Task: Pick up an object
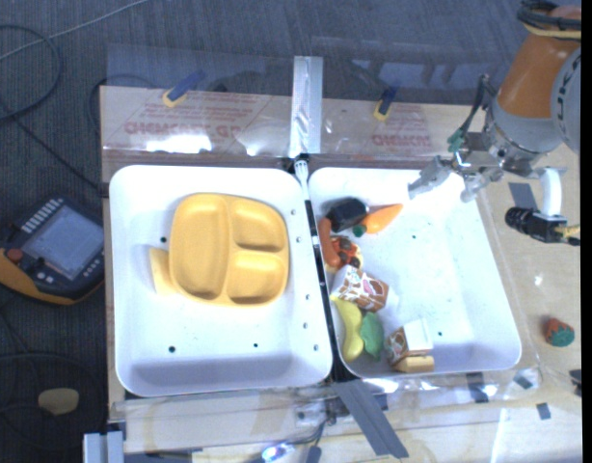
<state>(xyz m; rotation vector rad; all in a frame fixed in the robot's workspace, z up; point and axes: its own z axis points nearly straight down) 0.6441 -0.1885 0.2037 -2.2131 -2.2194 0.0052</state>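
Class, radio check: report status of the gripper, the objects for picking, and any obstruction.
Gripper above right bin's far edge, nothing held. Toy carrot nearest, other toys piled along left wall. Yellow tray in left bin.

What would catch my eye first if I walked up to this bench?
Probably the big yellow divided tray lying in the left bin. Next, the jumble of small colourful toys crowded along the left side of the right bin, and the arm's gripper hovering over that bin's far edge.

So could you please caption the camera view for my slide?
Gripper hovers over the right bin of toys; yellow tray in left bin.
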